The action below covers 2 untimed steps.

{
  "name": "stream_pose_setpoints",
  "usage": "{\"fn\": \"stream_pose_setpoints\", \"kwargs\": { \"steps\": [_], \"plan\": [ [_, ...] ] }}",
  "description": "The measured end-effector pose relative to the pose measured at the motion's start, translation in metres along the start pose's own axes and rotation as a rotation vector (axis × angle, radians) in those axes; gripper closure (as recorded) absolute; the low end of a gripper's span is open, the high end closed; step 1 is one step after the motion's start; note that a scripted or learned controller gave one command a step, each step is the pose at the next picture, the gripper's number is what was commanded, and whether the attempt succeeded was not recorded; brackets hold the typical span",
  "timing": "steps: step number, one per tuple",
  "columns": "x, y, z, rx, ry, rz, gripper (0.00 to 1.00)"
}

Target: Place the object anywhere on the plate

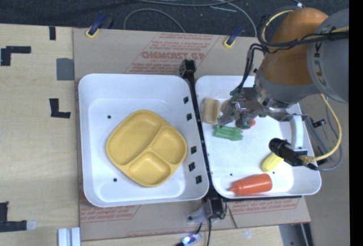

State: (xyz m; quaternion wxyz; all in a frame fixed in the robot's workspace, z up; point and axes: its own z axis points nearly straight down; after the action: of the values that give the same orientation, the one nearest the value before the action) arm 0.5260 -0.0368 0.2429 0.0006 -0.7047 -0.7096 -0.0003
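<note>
Nearest the camera in the right bin lies an orange carrot-shaped toy, with a small yellow piece just behind it. Neither is near the arm.

In the left bin the yellow plate sits flat, with 3 compartments, all bare.

Farther back in the right bin a green object lies on its side near the wall shared by the 2 bins. The end effector hangs just over its far edge. I cannot tell whether it is open or closed, and nothing can be seen gripped in it. A tan cylinder stands just beyond, close to the same wall.

The green object looks like the intended pick, so the step in hand is probably the grasp. To do it well:
- Centre over the green object's middle, not its far edge.
- Close across its short width.
- Keep clear of the tan cylinder, which could get nudged or caught.
- Lift high enough to clear the shared wall before crossing left.
- Release low over any compartment so it doesn't bounce out.
</note>
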Motion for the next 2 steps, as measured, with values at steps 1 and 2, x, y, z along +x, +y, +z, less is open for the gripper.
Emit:
{"fn": "stream_pose_setpoints", "kwargs": {
  "steps": [1,2],
  "plan": [
    [0.047,-0.007,-0.002,0.002,0.000,0.001,1.00],
    [0.096,-0.005,0.013,0.004,-0.002,0.002,1.00]
  ]
}}
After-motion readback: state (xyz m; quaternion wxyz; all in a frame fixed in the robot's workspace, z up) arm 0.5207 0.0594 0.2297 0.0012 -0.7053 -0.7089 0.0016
